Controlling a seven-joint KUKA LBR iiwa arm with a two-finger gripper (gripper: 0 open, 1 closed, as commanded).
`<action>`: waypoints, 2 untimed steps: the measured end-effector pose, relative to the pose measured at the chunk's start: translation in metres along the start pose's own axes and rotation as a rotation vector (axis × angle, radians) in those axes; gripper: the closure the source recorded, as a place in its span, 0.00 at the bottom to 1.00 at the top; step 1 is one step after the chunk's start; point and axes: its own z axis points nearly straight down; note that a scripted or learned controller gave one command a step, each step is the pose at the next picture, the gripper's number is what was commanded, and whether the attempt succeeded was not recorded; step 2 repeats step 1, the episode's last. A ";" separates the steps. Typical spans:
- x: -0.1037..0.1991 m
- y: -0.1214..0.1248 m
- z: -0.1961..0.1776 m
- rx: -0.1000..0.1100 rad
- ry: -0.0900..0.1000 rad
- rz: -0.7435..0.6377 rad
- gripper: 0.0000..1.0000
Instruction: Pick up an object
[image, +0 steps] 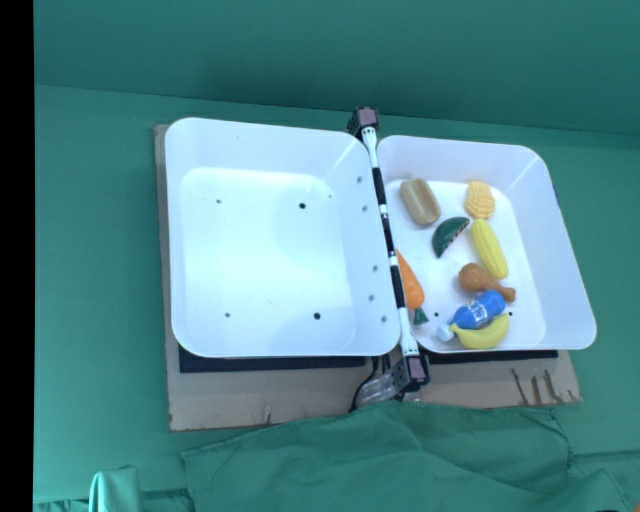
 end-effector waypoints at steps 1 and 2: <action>0.001 -0.001 0.002 0.009 0.003 0.000 0.00; 0.001 -0.001 0.002 0.009 0.003 0.000 0.00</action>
